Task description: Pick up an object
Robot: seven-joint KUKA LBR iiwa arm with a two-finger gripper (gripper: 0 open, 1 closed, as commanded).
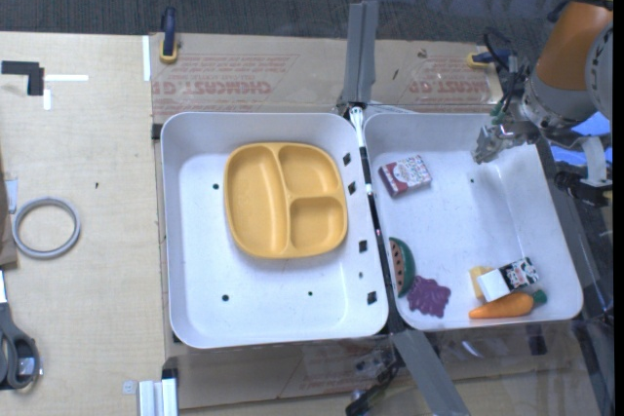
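Carrot point(502, 307) lies far from arm point(565, 63) above right bin's point(458, 219) corner.

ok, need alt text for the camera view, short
A grey-and-orange robot arm reaches in from the right, its gripper over the right white bin's far corner. That bin holds a red packet, watermelon slice, purple grapes, carrot and a black-and-white carton; the left bin holds a yellow divided plate.

Seen from above: yellow divided plate point(286, 200) in left bin point(195, 307); gripper point(487, 147) over right bin point(556, 209) w/ red carton point(405, 175), watermelon slice point(401, 261), grapes point(429, 295), carrot point(502, 307).
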